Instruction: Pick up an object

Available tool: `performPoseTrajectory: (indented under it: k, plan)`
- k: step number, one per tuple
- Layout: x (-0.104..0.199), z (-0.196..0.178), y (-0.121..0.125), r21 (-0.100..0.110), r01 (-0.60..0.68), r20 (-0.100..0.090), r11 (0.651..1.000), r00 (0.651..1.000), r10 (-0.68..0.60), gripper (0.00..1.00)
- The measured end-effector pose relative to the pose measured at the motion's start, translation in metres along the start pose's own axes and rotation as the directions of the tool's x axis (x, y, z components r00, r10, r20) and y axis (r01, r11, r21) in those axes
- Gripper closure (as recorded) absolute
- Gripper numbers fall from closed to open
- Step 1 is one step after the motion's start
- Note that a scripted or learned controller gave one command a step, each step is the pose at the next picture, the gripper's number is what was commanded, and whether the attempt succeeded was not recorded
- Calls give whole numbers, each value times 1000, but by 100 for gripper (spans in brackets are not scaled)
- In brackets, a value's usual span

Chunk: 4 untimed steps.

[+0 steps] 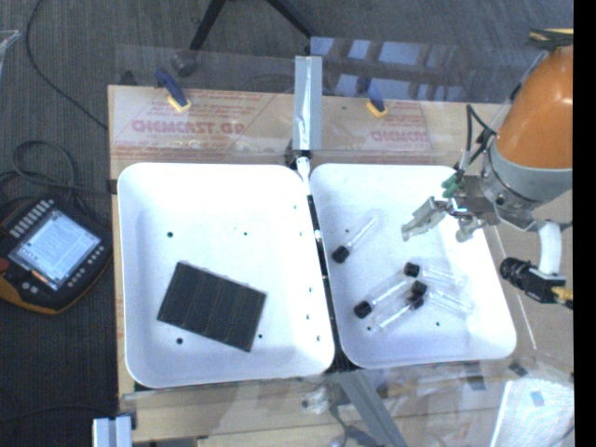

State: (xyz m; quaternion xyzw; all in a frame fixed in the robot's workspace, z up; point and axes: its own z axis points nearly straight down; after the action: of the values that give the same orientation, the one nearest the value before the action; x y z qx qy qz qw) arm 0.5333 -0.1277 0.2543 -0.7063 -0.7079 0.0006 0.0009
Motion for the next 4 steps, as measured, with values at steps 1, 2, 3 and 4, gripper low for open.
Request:
performPoseTrajectory:
  k: [1,2,3,4]
  plan:
    - [14,159,-43,-1,159,-1,987,987,-159,0]
    - [25,164,25,-13,-96,1,995,995,96,0]
    - [2,164,27,-14,-314,-5,949,949,314,0]
    - [8,164,6,-19,-422,-5,906,907,422,0]
